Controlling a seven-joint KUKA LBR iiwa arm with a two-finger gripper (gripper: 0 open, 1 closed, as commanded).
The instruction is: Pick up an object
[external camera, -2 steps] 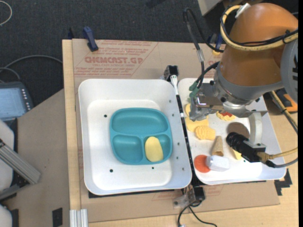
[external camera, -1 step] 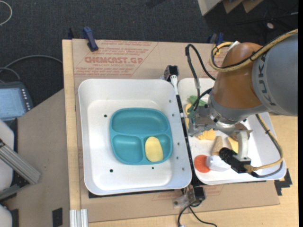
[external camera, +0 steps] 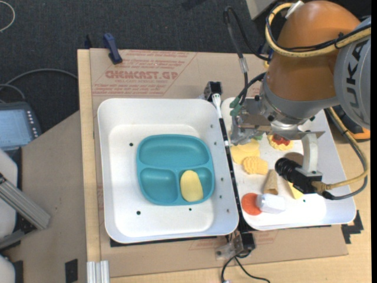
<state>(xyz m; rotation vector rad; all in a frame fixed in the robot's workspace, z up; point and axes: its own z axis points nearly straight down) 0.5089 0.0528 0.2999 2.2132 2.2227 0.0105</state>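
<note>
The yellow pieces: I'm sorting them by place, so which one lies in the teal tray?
The smooth oval yellow piece, in the lower right compartment of the teal tray in the left bin. The ridged yellow pieces lie in the right bin.

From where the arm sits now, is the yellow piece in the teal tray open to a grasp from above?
Probably yes. The yellow piece lies alone in the teal tray, nothing over it. The gripper works in the right bin, so it must cross the rims first.

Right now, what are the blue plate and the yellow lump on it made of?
The blue plate looks like smooth moulded plastic: even teal colour, rounded compartments, soft sheen. The yellow lump in its lower right compartment seems to be plastic or rubber toy food, pale, matte and evenly coloured; I can't tell which.
</note>
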